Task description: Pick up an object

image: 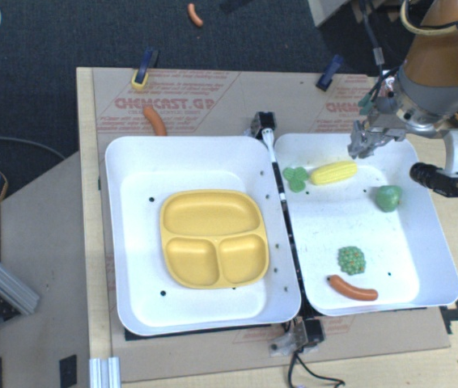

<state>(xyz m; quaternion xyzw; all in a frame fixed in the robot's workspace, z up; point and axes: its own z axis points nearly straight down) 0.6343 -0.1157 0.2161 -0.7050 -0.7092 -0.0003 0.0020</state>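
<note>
Bench (pixel 213 103) bears two white bins (pixel 132 217), sausage (pixel 154 120).

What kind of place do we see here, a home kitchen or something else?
Most likely a robotics lab bench, not a kitchen. A robot arm hangs its pincer over two white bins clamped to a board, and the food is toys: a corn cob, a sausage.

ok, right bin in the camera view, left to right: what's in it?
Small green piece → corn cob → green broccoli-like floret and sausage, overlapping in order → round green item. The hand hovers at the bin's far edge, just right of the corn cob.
</note>
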